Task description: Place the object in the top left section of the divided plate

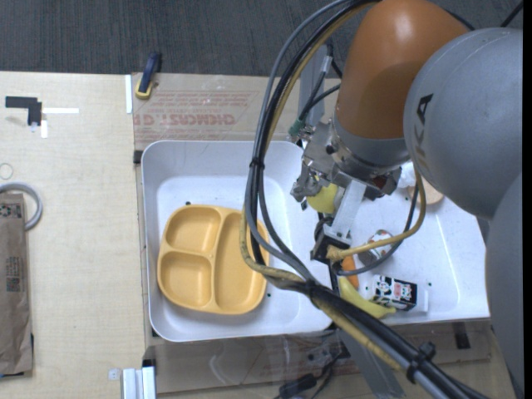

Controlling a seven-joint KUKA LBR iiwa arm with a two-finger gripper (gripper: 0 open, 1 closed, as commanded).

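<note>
We count one yellow divided plate [209,260] in the left bin [158,223]; the gripper [314,191] pinches one yellow object [324,196]

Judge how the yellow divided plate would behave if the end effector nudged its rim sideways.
The yellow divided plate looks like thin moulded plastic, so probably light and stiff. It lies flat on the smooth floor of the left white bin, so a push would likely make it slide rather than tip. Its low, wide shape makes rolling unlikely.
</note>
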